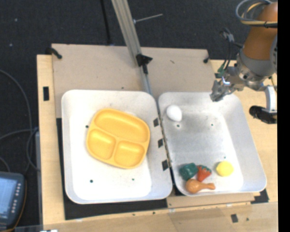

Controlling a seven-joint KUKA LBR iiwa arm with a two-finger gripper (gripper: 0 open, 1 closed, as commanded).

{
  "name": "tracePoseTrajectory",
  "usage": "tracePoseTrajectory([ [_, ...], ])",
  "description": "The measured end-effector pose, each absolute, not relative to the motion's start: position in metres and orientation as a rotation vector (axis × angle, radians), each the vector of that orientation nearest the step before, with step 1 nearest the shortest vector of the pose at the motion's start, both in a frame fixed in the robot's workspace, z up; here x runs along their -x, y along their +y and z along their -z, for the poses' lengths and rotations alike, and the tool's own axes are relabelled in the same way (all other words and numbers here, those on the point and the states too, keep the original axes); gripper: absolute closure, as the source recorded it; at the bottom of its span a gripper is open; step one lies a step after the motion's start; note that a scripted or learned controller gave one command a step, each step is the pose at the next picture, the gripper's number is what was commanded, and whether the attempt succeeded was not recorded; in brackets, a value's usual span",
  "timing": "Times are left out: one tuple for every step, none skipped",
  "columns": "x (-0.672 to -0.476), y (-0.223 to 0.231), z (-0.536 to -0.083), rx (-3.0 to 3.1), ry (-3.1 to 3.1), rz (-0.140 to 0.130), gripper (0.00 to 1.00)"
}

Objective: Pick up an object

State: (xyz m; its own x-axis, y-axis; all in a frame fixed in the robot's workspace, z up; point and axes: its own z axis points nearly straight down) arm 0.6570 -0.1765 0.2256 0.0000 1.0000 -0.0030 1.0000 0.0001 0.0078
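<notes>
The right bin (232, 129) holds a white egg-shaped object (173, 113) near its far left corner. Along its near edge lie a green piece (187, 170), a red piece (203, 170), an orange drumstick-shaped piece (199, 186) and a yellow ball (224, 168). My gripper (218, 94) hangs over the far right corner of that bin, well away from all of these. Nothing shows between its fingers.
The left bin (77, 178) carries a yellow divided plate (118, 138). A slanted metal pole (128, 28) rises behind the bins. A screen device (5, 197) sits at the lower left, off the bench.
</notes>
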Motion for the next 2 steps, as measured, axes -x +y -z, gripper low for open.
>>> tracePoseTrajectory([
  [-0.658,-0.178,-0.281,-2.211,2.222,-0.006,1.00],
  [-0.661,-0.135,-0.281,-2.215,2.227,-0.001,1.00],
])
